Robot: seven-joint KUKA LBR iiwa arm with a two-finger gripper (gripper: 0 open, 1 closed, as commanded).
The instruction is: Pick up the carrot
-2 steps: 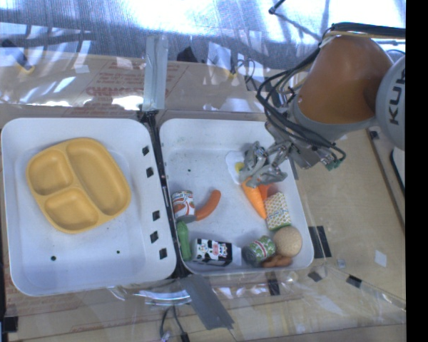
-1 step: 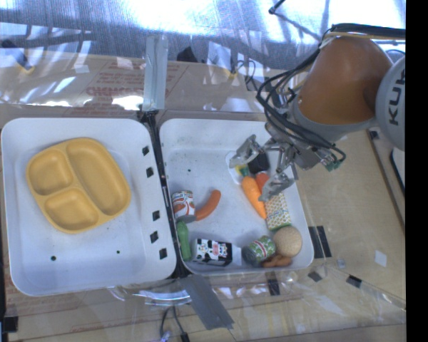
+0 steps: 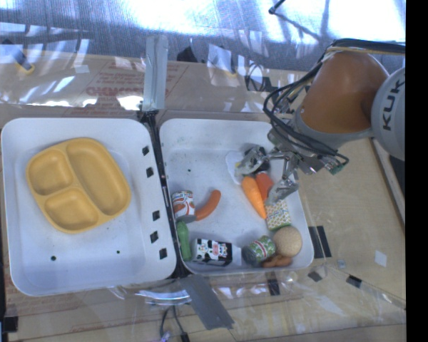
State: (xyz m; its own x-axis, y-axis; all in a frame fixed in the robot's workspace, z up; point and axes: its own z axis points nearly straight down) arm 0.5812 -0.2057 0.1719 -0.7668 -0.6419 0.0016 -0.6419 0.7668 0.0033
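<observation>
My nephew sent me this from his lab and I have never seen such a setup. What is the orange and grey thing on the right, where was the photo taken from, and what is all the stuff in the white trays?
It is a robot arm, grey with an orange band, reaching in from the right. The one camera sits above the bench and looks down at a slant. At the arm's end is a two-finger gripper, low over the right bin.

That bin holds toy food: an orange carrot right beside the gripper, a sausage, a small can, a green piece, a little carton with a cow pattern, another can and a round bun-like item. The left bin holds a yellow divided plate.

The job is to pick up the carrot. It lies on the bin floor; I cannot tell whether the gripper has it.
</observation>
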